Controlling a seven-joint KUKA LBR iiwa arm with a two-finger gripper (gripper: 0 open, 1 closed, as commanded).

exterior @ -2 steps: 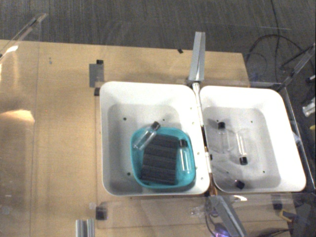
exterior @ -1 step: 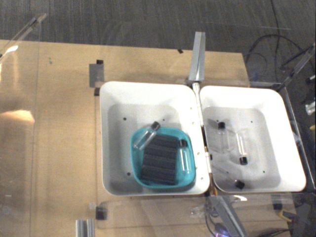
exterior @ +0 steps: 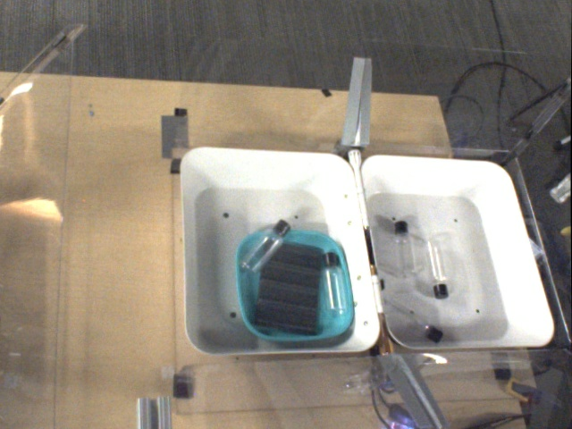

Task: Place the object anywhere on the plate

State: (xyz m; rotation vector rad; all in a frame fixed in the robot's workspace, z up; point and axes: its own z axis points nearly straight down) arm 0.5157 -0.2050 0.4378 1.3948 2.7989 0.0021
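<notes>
A teal plate (exterior: 248, 298) lies in the front right part of the left bin (exterior: 207, 266). A black ribbed block (exterior: 290, 290) rests flat on the middle of the plate. A clear vial with a black cap (exterior: 265, 245) lies tilted across the plate's upper left rim. A second clear vial (exterior: 333, 286) lies along the plate's right side, with its black cap pointing to the back.
The right bin (exterior: 502, 239) holds three clear vials with black caps: one at the back left (exterior: 402, 242), one in the middle (exterior: 437, 272), one at the front (exterior: 416, 316). A grey metal bar (exterior: 357, 105) stands behind the seam between the bins.
</notes>
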